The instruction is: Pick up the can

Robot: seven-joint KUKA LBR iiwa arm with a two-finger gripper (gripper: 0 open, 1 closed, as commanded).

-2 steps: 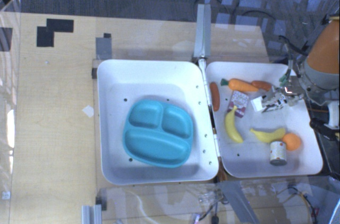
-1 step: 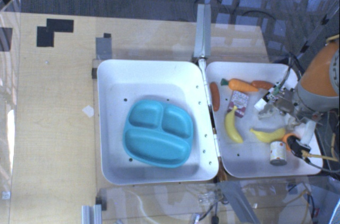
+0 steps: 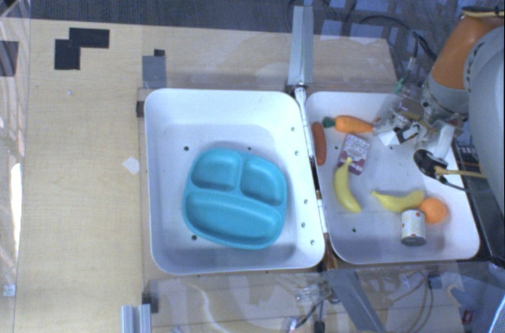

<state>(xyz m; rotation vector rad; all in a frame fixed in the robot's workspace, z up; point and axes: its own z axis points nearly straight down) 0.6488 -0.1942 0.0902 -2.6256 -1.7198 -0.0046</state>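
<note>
The can (image 3: 412, 227) is small and pale with a dark top. It stands upright near the front right corner of the right bin (image 3: 359, 245), touching an orange (image 3: 433, 211) behind it. My gripper (image 3: 404, 128) hangs over the bin's back right part, well behind the can and apart from it. Nothing shows between the gripper and the can except a banana (image 3: 398, 200).
The right bin also holds a carrot (image 3: 353, 124), a reddish sausage (image 3: 319, 143), a dark snack packet (image 3: 355, 153) and a second banana (image 3: 345, 187). A blue sectioned tray (image 3: 235, 196) lies in the left bin (image 3: 166, 126). A metal divider (image 3: 301, 47) rises behind the bins.
</note>
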